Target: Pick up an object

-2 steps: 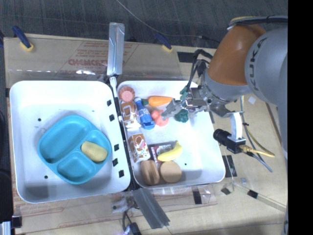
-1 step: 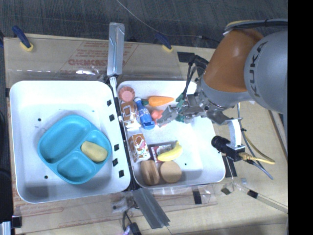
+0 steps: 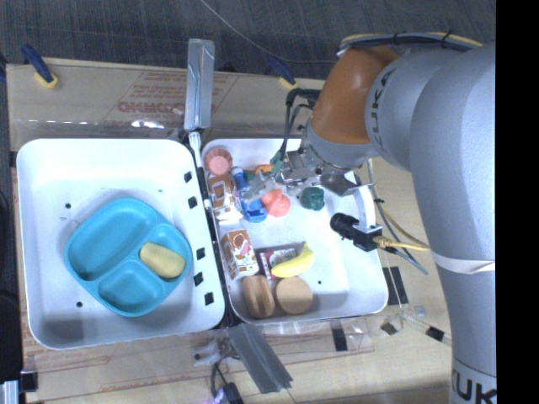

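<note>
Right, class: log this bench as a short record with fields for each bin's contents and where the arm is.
left bin: blue divided plate holding a yellow potato-like piece
right bin: banana, two bread rolls, small carton, green round piece, other small items
arm: over right bin's upper part
gripper: low among small items, grasp unclear

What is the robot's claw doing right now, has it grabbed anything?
Gripper: low over the right bin, by the small toys; open or closed cannot be told, nor any catch.
</note>
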